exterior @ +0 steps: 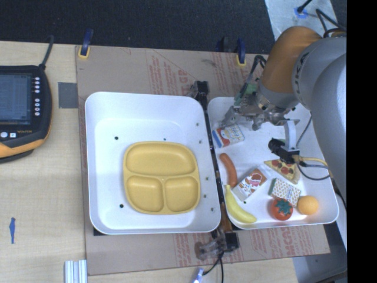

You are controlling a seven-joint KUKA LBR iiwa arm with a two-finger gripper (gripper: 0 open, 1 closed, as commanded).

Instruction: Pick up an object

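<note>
Toy foods (259, 187) along right bin (330, 217) front edge, tool (250, 114) near back.

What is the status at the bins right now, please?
Hand low over right bin, far end. Small card beside it, not gripped. Sausage, banana nearby.

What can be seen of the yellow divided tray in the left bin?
The yellow divided tray is a rounded-corner plate, plastic by its look, matte pale yellow. It has three compartments: one wide across the far side and two smaller ones on the near side, all bare. It lies flat and upright on the floor of the left bin, about central, nearer the front wall. Nothing else touches it.
</note>
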